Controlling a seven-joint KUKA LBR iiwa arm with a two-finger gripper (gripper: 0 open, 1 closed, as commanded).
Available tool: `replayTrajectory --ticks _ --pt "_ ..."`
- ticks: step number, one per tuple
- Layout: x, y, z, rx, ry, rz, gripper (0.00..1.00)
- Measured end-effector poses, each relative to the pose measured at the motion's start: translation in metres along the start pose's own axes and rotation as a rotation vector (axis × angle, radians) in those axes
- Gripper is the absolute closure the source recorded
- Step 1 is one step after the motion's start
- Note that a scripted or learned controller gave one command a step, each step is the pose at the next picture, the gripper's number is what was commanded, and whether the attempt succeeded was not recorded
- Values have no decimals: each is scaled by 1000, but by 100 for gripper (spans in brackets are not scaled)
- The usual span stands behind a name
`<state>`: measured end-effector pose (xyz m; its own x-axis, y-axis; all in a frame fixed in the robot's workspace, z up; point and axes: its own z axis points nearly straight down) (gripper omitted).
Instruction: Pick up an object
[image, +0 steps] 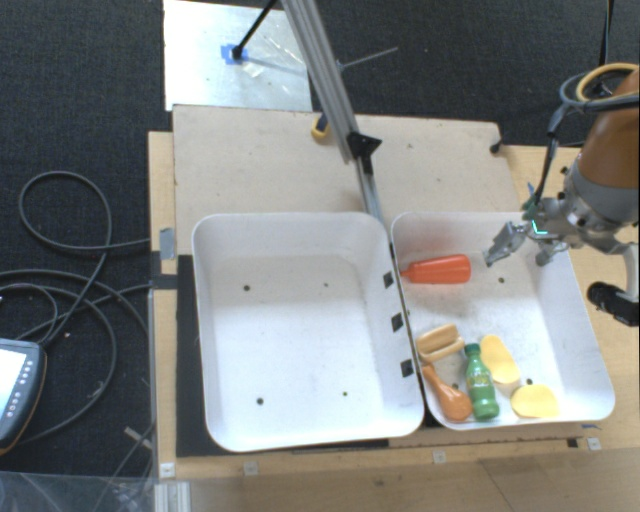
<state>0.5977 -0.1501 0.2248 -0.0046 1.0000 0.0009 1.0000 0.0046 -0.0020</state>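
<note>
Pincer (522, 243): we see it over the right bin's (590, 330) far edge, its metal fingers small and blurred; we cannot tell how far apart they stand, and we see nothing between them.
Arm (606, 160): cut off at the right edge (the orange band shows).
Orange carrot-like piece (437, 269): lies alone near the divider, left of the pincer, apart from it.
Near-corner cluster: hot dog bun (438, 342), green bottle (481, 382), yellow pieces (500, 362), crowded and partly overlapping.
Left bin (210, 300): on the bench (260, 160).
</note>
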Motion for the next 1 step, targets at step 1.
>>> replayTrajectory --ticks 1 --pt "0 1 -2 -3 -1 0 0"
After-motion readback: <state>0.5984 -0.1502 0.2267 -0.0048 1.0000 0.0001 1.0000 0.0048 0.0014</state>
